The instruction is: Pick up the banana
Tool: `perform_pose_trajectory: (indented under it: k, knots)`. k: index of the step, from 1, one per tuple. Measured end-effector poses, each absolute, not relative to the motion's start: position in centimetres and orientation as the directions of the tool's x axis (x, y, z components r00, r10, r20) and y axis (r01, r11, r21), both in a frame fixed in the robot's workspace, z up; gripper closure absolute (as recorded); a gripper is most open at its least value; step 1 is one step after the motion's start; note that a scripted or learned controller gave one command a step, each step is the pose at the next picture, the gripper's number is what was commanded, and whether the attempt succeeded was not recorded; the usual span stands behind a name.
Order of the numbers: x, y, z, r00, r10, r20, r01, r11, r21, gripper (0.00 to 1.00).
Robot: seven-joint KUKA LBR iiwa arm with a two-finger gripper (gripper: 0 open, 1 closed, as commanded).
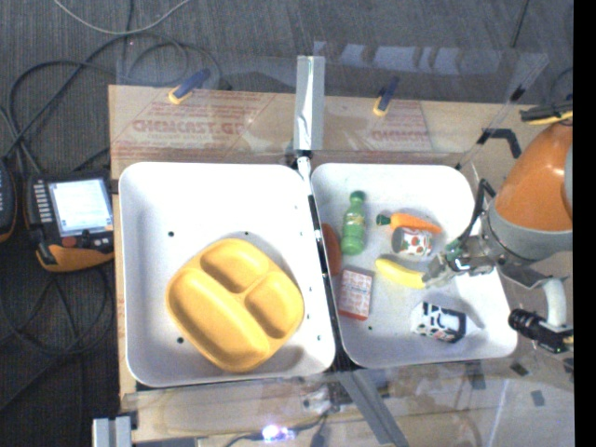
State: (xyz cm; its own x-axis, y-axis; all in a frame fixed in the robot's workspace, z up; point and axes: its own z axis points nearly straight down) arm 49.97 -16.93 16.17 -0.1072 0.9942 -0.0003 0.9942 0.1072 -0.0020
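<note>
Camera view shows first the yellow divided plate (237, 303) in the left bin (149, 194), then the banana (400, 273) flat in the right bin (466, 189). Gripper (445, 264) hovers at its right end, probably lining up; its opening I cannot tell

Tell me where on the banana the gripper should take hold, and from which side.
Grip the banana across its middle, coming from above, fingers closing on its long sides. It lies flat on the right bin's floor, its right end at the gripper. The middle looks clearest, probably safest, since the can sits just behind and the red packet lies left.
</note>
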Motion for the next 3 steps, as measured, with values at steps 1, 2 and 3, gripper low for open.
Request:
perform_pose_trajectory:
  k: [1,2,3]
  knots:
    - [50.0,-16.9,16.2,-0.107,0.994,0.000,0.994,0.107,-0.002,0.00]
    - [53.0,-20.8,9.3,-0.238,0.971,-0.007,0.971,0.239,0.015,0.00]
    - [53.2,-20.9,10.3,-0.238,0.971,-0.013,0.971,0.238,0.021,1.00]
